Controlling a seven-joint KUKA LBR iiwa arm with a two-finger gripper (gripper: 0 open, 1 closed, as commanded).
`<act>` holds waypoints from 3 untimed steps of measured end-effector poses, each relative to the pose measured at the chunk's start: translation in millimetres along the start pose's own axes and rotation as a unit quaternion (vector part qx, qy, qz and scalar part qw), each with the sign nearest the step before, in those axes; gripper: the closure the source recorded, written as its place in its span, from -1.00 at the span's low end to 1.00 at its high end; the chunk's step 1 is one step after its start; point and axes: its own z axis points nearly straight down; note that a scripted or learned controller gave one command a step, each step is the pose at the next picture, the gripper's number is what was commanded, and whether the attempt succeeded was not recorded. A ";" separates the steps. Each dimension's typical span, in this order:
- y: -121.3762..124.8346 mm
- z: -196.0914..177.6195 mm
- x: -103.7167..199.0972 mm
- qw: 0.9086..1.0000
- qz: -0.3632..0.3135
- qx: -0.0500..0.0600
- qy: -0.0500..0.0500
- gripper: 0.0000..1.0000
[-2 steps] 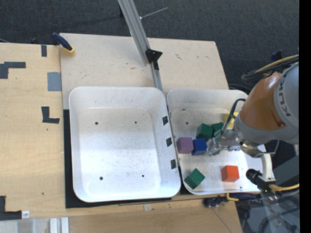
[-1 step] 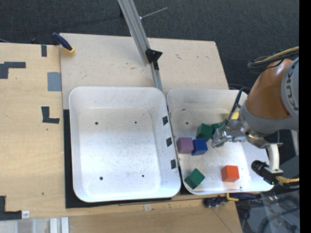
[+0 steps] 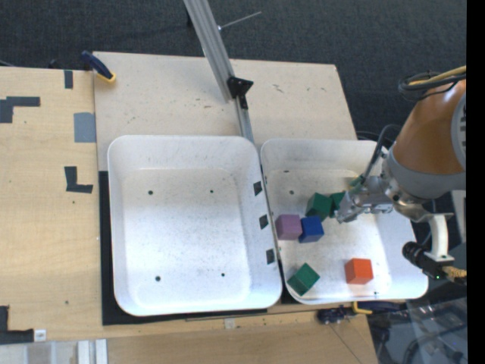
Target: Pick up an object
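Note:
The right bin (image 3: 394,275) holds several small blocks. A purple cube (image 3: 288,226) and a blue cube (image 3: 311,229) sit touching near its middle. Just behind them lies a dark green block (image 3: 320,204). My gripper (image 3: 343,208) is low in the bin, right beside that green block on its right side. A small green piece (image 3: 355,182) shows just behind the gripper, partly hidden by the wrist. Near the front of the bin lie another green block (image 3: 304,277) and an orange cube (image 3: 359,271).
The left bin (image 3: 121,203) stands next to the right one, with a shared rim between them. A slanted metal rail (image 3: 216,48) runs down to the bins' back edge. My arm's orange band (image 3: 428,131) overhangs the right bin's right side.

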 end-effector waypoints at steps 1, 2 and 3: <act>19.1 -2.4 51.4 1.000 -0.002 0.001 0.001 1.00; 45.0 5.5 96.4 1.000 -0.002 0.002 0.001 1.00; 69.8 9.8 141.0 1.000 -0.002 0.002 0.001 1.00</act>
